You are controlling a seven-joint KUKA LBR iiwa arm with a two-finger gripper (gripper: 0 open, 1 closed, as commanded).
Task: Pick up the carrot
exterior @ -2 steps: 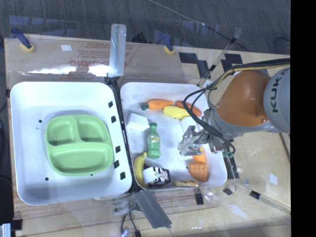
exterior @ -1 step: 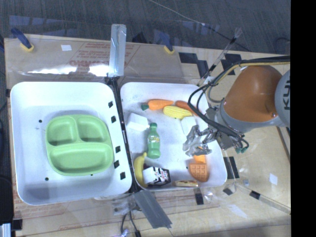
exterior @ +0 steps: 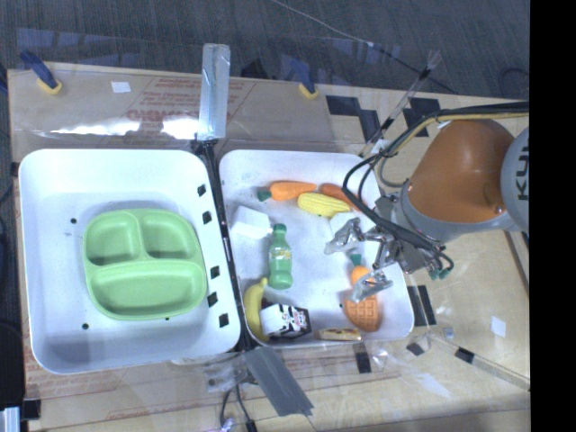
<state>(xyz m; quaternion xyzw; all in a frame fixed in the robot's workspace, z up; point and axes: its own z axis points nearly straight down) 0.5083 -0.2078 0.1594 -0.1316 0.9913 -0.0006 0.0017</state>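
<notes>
I see carrot (exterior: 292,190) at bin's (exterior: 297,160) far wall, long axis left-right, up-left of gripper (exterior: 364,259). Fingers spread, holding nothing.

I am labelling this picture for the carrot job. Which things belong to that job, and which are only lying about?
Belong to the job:
- carrot, at the far side of the right bin
- gripper, over the right bin

Only lying about:
- corn cob
- green bottle
- banana
- waffle
- green divided plate, in the left bin
</notes>
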